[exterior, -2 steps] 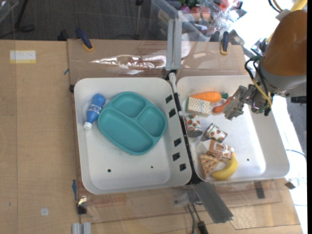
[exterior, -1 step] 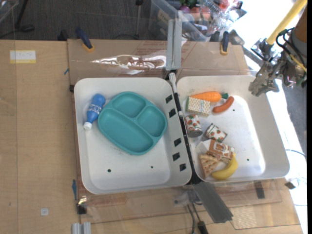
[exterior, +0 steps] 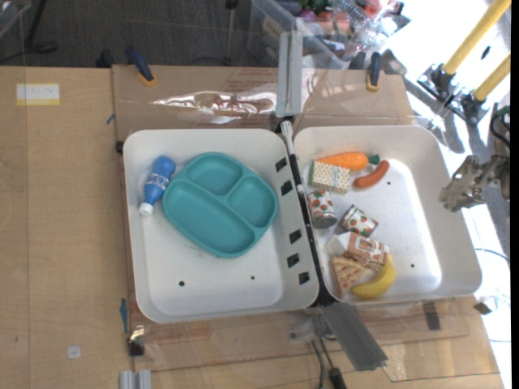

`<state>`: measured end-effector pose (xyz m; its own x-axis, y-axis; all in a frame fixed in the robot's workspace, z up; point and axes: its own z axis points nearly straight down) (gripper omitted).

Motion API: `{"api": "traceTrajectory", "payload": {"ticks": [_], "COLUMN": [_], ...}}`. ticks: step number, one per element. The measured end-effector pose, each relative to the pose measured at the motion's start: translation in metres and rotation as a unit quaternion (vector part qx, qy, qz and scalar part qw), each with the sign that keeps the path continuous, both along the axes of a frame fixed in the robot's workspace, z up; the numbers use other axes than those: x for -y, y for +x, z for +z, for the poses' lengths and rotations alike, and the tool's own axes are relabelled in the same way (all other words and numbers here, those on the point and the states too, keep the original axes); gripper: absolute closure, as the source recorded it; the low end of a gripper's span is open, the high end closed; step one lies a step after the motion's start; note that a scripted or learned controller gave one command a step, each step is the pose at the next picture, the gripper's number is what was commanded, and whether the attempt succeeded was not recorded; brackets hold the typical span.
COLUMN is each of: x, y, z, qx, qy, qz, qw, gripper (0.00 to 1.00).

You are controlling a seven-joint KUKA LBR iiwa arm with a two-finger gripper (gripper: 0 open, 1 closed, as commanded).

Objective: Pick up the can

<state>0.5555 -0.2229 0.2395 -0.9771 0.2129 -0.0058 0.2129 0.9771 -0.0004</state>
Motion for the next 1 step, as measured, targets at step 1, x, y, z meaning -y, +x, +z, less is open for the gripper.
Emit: {"api": "traceTrajectory", "payload": {"ticks": [1], "x": [-0.0766], "y": [-0.0463], "z": [-0.0187], "qx": [-0.001], "qy": [0.0009], "qz": [0.000], "qw": [1.0000], "gripper": [1.00]}}
